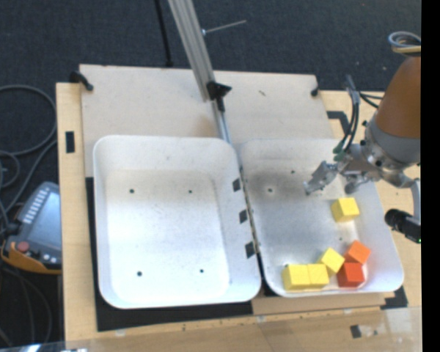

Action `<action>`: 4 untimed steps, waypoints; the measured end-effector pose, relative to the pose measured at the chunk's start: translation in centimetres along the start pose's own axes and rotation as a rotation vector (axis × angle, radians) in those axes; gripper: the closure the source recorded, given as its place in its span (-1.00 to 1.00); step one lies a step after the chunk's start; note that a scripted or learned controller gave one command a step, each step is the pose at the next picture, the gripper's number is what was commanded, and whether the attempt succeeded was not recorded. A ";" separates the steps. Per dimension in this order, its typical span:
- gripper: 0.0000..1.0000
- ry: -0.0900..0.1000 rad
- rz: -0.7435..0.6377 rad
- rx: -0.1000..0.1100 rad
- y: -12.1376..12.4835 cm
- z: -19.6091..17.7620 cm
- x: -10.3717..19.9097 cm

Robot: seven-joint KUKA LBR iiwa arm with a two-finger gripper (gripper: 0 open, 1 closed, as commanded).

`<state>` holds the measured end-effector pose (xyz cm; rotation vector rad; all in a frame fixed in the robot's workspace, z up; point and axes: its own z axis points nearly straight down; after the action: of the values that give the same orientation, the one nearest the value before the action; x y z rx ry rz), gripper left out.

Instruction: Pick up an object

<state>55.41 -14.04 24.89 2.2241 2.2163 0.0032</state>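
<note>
End effector (324, 176): we cannot tell its opening; it hangs over the right bin (279, 169).
Risk: we may nudge the yellow cube (345, 209) aside.

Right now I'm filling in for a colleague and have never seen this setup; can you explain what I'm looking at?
This is one picture from a camera fixed above a workbench, looking down at a slant. The grey machine with the orange band at the right is a robot arm. At its end sits a two-finger gripper, its tool for grasping things; here it hangs over the right bin with nothing visible between its fingers. Two shallow white bins lie side by side. The right one contains small blocks: one yellow block near the gripper, and a cluster of yellow blocks and orange blocks at its near corner. The left bin sits beside it. The robot's job is to pick up one object.
</note>
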 end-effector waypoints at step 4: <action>-1.00 0.000 0.001 0.001 -2.2 15.1 -5.2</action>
<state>53.19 -19.25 9.76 2.2260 2.2158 0.0021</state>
